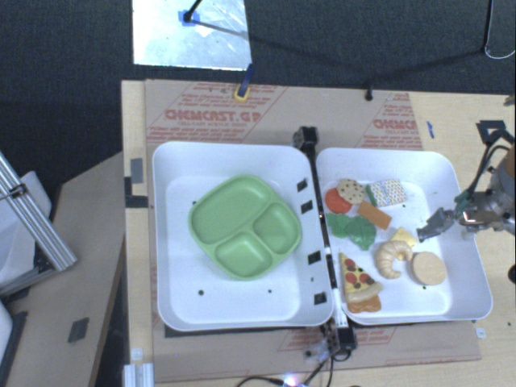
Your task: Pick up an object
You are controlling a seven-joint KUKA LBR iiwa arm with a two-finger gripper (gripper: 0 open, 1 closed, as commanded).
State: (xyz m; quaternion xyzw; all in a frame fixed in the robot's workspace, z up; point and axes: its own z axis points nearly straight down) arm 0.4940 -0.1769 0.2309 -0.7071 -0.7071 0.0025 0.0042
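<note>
While I can see the hand (435, 224) low over the right bin (463, 184), at its arm-side edge, I can't tell whether it's spread or pressed together; nothing visible gripped in it.

Working outward from the hand:
- Yellow wedge (404, 236), just beside the tip. Looks like toy cheese: light, stiff, sloped faces could slip. Pinch the flat sides.
- Round tan disc (428, 268), near, slightly toward the camera. Flat and low, so hard to get under; I'd grip across the edge.
- Croissant (391, 258), touching the wedge. Curved, probably hard plastic. Take it across the thick middle.
- Orange stick (373, 214), narrow and stiff. Easiest grip, across the short axis.
- Patterned block (388, 191), beyond the stick. Boxy, parallel faces, good candidate.
- Green leafy piece (353, 230), irregular, crowded by its neighbours.
- Pizza slice (359, 280), flat, against the divider. Poor pick.
- Cookie (350, 189) and red piece (339, 202), farthest in this bin, overlapping.
- Green divided plate (244, 226) in the left bin (173, 216), well apart. Wide and smooth; rim grip only.

My pick: wedge or orange stick. All look light, not fragile.
</note>
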